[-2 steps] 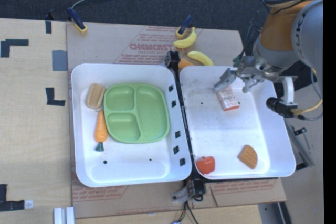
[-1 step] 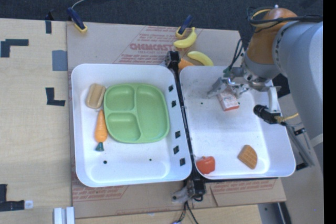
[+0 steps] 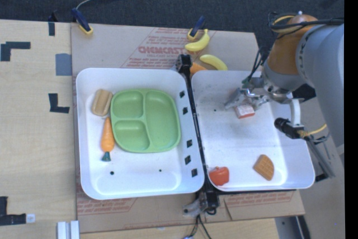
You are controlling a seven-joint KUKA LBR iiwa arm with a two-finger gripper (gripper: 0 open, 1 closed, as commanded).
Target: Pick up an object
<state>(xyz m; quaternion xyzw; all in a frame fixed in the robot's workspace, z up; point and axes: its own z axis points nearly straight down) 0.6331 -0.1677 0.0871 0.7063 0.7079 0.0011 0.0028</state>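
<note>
My gripper (image 3: 241, 100) reaches in from the right and hangs low over the upper middle of the right bin (image 3: 291, 179). A small white and red item (image 3: 245, 112) lies on the bin floor just below and in front of the gripper, touching or nearly touching it. Near the bin's front left corner sits a red tomato-like object (image 3: 219, 175). A brown cracker-shaped piece (image 3: 264, 167) lies at the front right.
The left bin (image 3: 89, 176) holds a green divided tray (image 3: 145, 120), a tan bread slice (image 3: 101, 102) and a carrot (image 3: 107, 137). Two yellow bananas (image 3: 199, 42) (image 3: 213, 61) and an orange item (image 3: 196, 69) lie on the cardboard behind the bins. Black clips line the shared bin wall.
</note>
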